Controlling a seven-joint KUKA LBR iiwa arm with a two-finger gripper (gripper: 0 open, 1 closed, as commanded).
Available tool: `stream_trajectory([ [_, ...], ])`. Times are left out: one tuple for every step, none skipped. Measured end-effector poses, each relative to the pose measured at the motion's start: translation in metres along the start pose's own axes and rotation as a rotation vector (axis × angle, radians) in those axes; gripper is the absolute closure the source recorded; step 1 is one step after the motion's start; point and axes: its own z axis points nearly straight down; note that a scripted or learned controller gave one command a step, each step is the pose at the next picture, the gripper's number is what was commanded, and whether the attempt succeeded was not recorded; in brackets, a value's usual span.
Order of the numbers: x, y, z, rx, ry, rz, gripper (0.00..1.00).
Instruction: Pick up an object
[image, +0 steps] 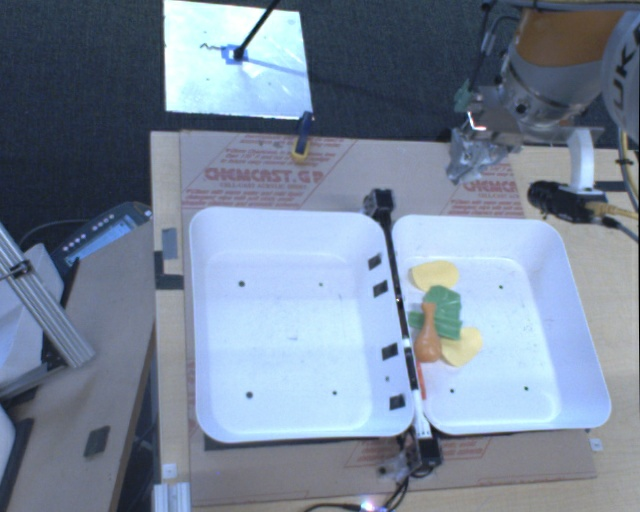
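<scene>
Grey metal gripper (470, 160) hangs past the far rim of the right bin (560, 245); whether it's open I cannot tell. My targets, the clustered toys (442, 322) (yellow, green, orange), crowd that bin's left side beside the divider, awkward for approach.

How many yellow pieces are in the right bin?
2. One yellow piece lies near the bin's back left; the other sits lower, beside the orange and green items. More may hide beneath them.

gripper (470, 160): hanging above the bench, past the right bin (560, 300)
toys (442, 315): sitting bunched in that bin's left side
</scene>
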Motion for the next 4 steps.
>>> stream_trajectory([
  [0.125, -0.016, -0.180, -0.032, 0.005, -0.009, 1.00],
  [0.170, -0.031, -0.047, 0.001, -0.003, -0.001, 1.00],
  [0.241, -0.067, -0.176, -0.025, 0.006, -0.005, 1.00],
  [0.246, -0.134, -0.059, 0.001, -0.005, 0.001, 1.00],
])
